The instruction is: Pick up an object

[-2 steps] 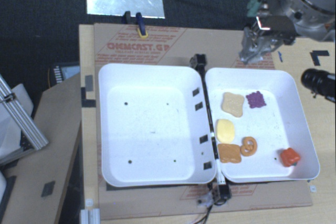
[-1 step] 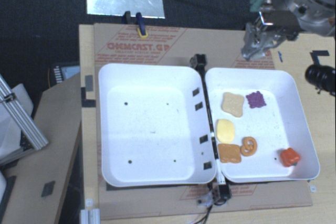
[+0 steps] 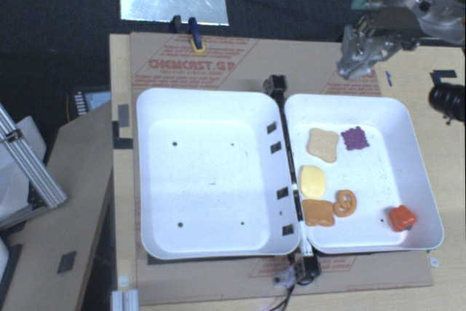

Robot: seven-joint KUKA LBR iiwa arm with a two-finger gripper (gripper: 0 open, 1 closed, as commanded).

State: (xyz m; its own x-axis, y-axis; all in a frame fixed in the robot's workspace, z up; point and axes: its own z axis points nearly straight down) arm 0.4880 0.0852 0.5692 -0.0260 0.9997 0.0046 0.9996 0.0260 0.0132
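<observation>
Camera view, ordered from the near edge of the desk [image 3: 87, 156] to the far edge, with every place given relative to the right bin [image 3: 419, 156]. Nearest, in that bin's near right corner, lies a red-orange piece [image 3: 401, 218], apart from the others and close against the wall, which probably leaves little room for a grasp from that side. Along the bin's near left part sit a brown toast-like piece [image 3: 317, 213] and a pretzel [image 3: 345, 202], just beside each other; a yellow piece [image 3: 313, 180] lies directly behind the brown one, against the divider. Farther in are a pale bread-shaped piece [image 3: 322, 144] and, to its right, a purple cluster [image 3: 354, 137], with bare floor around it. All six candidate objects thus lie flat in this one bin, none lifted. The left bin [image 3: 153, 120] adjoins it across the hinge. Beyond the right bin's far wall hangs the gripper [image 3: 357, 58], above the cardboard sheet [image 3: 218, 58] and not over the objects; nothing is seen in it, and whether its fingers stand wide or narrow cannot be told. Judged so, the pick is not yet begun.
</observation>
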